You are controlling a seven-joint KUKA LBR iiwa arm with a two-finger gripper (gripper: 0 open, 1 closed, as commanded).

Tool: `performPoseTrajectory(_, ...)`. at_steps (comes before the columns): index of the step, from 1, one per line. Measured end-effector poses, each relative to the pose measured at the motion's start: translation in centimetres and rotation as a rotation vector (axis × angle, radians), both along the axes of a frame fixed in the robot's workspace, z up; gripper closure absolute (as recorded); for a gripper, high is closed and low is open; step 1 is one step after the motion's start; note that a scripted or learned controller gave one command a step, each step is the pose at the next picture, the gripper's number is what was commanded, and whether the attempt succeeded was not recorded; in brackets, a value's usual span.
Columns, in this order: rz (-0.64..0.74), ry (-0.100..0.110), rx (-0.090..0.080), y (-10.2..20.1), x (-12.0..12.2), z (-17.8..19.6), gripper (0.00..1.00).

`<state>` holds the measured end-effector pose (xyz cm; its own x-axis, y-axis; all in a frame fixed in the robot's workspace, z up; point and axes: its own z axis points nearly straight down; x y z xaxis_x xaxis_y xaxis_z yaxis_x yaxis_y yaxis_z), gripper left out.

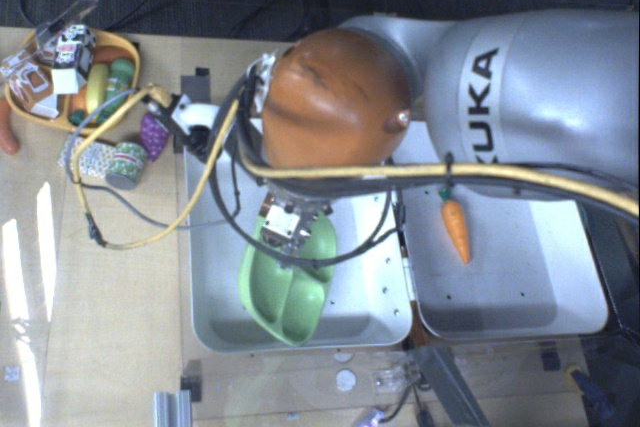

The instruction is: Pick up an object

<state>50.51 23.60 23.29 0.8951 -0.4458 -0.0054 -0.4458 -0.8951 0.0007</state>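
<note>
We see the claw lowered into the left bin, directly over a green pepper that lies toward the bin's front; from this angle we cannot tell how the claw is set, nor whether it touches the pepper. Above it, the arm's orange band and grey KUKA casing cover the backs of both bins, with a yellow cable trailing across. In the right bin an orange carrot lies alone near the back. At the far left of the bench, a yellow basket holds assorted toy food.
</note>
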Motion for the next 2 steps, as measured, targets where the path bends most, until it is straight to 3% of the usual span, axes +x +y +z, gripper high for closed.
performPoseTrajectory(1,0.26,0.0,0.001,-1.26,-0.15,-0.61,1.0)
performPoseTrajectory(2,0.258,0.005,0.004,-1.04,-0.24,0.12,1.0)
